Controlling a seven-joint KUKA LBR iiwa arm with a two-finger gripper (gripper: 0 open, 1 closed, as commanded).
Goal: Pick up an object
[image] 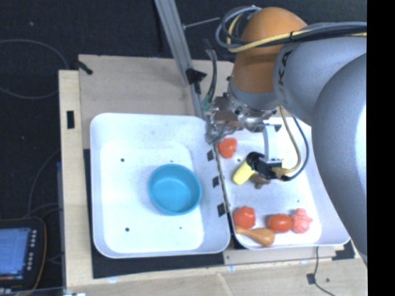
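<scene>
My gripper hangs over the far left corner of the right bin, close to the wall shared with the left bin. A small orange-red piece sits right under it; I cannot tell whether they touch. A yellow piece lies a little nearer, toward the bin's middle. Along the near edge lie a red tomato-like piece, a tan pear-shaped piece, an orange-red piece and a pink piece.
A blue bowl stands in the middle of the left bin. A slanted metal rail runs from the top down to the bins' far edge. The grey arm covers the right bin's right side.
</scene>
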